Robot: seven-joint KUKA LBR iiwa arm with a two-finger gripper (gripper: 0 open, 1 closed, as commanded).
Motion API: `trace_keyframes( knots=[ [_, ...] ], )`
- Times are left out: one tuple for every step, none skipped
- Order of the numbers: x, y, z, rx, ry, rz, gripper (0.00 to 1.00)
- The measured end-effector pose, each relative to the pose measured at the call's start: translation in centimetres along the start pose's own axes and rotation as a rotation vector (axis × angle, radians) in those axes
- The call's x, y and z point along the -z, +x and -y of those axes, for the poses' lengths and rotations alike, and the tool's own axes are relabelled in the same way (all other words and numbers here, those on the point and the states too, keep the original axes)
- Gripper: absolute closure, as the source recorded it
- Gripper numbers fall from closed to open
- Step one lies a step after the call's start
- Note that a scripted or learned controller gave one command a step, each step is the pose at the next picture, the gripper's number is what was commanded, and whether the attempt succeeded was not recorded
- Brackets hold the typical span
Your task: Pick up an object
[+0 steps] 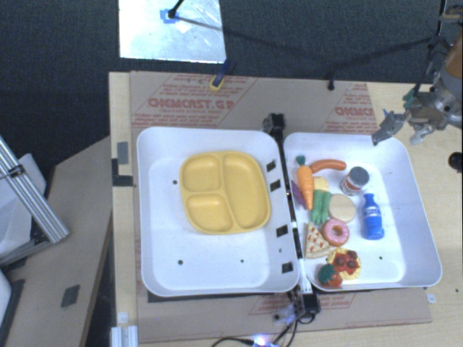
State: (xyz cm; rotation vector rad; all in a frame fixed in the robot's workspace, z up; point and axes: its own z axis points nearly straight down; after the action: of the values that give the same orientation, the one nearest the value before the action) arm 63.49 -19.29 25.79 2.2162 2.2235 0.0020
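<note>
Nothing is being held yet; the approach step is in hand. The yellow tray [222, 193] is lying in the left bin [159, 259], while the toy food, carrot [307, 184], donut [336, 231] and blue bottle [372, 216] among them, is crowding the right bin [412, 259]. At far right the claw [400, 128] is hanging spread and unladen above that bin's back corner, needing to travel inward and descend.
</note>
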Motion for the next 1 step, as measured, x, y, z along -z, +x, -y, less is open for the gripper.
trace_keyframes(
  knots=[
    [-4.15,-0.12,0.11,-0.001,0.003,0.0,0.0]
  ],
)
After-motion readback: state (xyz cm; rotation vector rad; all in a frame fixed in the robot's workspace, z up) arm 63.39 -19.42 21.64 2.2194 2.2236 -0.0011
